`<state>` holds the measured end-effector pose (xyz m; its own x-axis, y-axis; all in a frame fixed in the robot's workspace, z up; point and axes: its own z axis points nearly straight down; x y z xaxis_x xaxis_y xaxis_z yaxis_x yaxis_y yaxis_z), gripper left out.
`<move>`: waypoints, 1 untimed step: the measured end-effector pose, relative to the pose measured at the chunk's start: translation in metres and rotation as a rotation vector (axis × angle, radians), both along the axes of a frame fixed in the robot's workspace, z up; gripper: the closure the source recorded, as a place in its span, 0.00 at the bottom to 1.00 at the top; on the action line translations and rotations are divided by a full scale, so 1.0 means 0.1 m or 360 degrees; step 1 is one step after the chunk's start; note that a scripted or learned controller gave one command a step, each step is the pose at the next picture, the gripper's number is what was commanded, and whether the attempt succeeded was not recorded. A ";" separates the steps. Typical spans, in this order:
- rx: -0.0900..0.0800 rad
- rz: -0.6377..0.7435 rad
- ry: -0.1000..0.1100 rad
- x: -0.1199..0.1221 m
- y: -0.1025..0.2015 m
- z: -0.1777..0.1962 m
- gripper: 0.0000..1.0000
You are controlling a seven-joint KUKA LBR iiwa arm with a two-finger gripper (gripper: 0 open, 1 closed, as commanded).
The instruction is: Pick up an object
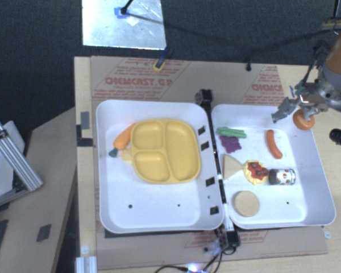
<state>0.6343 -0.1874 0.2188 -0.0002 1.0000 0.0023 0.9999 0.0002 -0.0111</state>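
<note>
My gripper [296, 115] hangs over the back right corner of the right bin [318, 178], reaching in from the right. A small round orange ball [303, 120] sits at its tip, overlapping the bin's rim, and the fingers look shut on it. One grey finger [281, 112] sticks out to the left of the ball. Loose in the right bin lie a red-orange sausage [274, 144], a green piece [231, 132], purple grapes [232, 145], a pale wedge [231, 166], a yellow-and-red piece [256, 172], a small can [282, 177] and a tan disc [246, 203].
The left bin [111, 209] holds a yellow divided plate [162, 151] with a carrot [123, 136] at its left edge. A black divider [213, 152] runs between the bins. A shiny metal sheet [123, 16] lies behind the bench.
</note>
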 end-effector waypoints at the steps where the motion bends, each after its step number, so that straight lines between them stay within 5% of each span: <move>1: -0.0004 0.0005 -0.0020 0.03 0.01 0.08 0.00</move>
<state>0.6370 -0.1868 0.2271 -0.0031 1.0000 -0.0004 1.0000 0.0031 0.0016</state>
